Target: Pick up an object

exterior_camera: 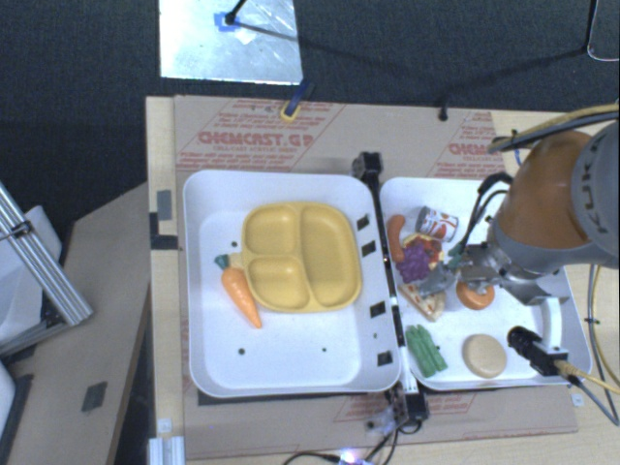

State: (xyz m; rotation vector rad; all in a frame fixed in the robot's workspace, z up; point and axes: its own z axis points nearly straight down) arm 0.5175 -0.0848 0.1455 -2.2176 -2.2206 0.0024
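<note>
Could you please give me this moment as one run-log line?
arm: over right bin | claw: low by grapes and pizza slice | carrot: left bin, beside yellow tray

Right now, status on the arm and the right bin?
Gripper low in right white bin, over purple grape bunch and pizza slice. Nothing visibly held. Orange round fruit, small can crowd close.

Even, fairly bright light is falling on the bench from above, and the two white bins [208,356] are showing almost no hard shadows. At the upper left of the frame a shiny metal sheet [231,27] is throwing back a pale glare. The dark floor around it is looking grainy. The whole picture is coming across slightly soft, and small things in the right bin are blurring together.
</note>
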